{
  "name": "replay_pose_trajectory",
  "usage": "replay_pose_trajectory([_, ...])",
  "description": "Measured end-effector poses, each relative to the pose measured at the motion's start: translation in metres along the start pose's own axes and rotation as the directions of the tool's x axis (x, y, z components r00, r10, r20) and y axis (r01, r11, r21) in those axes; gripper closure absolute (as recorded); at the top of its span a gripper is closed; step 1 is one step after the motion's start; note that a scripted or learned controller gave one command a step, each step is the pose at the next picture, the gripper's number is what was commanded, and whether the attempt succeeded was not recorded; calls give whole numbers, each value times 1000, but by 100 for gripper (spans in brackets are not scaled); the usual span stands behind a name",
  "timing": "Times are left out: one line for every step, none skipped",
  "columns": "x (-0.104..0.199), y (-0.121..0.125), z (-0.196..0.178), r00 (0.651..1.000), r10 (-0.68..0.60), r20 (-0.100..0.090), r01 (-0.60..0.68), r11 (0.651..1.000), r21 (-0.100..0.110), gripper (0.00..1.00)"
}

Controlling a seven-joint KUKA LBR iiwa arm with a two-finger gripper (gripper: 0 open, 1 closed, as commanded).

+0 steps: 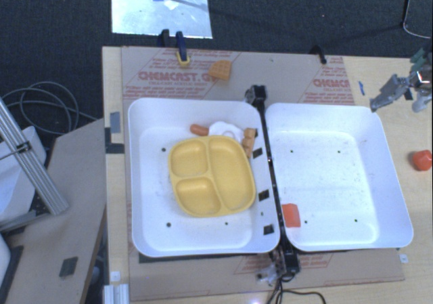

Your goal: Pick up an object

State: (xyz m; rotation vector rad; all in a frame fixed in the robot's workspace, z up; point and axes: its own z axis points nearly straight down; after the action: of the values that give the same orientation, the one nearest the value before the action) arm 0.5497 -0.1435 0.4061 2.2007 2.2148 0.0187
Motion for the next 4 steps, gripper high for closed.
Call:
replay_pose_trajectory([0,-2,10,1000,2,-4,-2,1000,18,0])
replay_pose_trajectory([0,-2,10,1000,2,-4,-2,1000,18,0])
replay_pose_trajectory([0,-2,10,1000,2,-4,-2,1000,18,0])
replay_pose_trajectory([0,-2,10,1000,2,-4,-2,1000,18,0])
